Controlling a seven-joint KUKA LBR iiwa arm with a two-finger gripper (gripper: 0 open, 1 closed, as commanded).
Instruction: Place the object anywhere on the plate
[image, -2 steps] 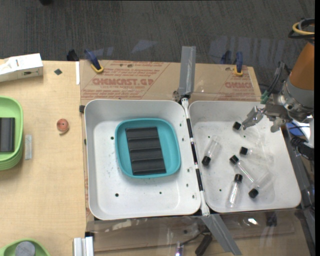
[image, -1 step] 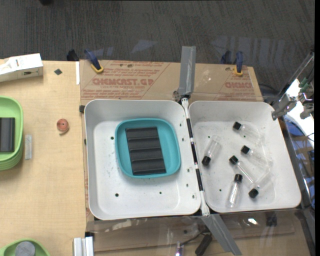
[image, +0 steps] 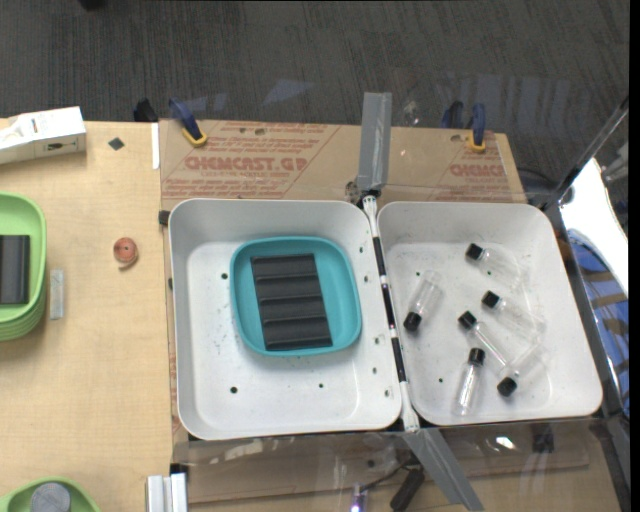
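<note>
Teal plate (image: 296, 295) w/ black ridged insert in left bin (image: 200, 330); clear vials (image: 470, 350) scattered in right bin (image: 560, 395).

My way down into the right bin (image: 560, 395) is open at its 6 and 9 o'clock floor; clear vials with black caps (image: 470, 340) clutter its centre through 3 o'clock. In the left bin (image: 200, 400), the teal plate (image: 345, 300) with its black ribbed insert (image: 290, 300) fills the middle, leaving bare floor from 5 to 9 o'clock.
</note>
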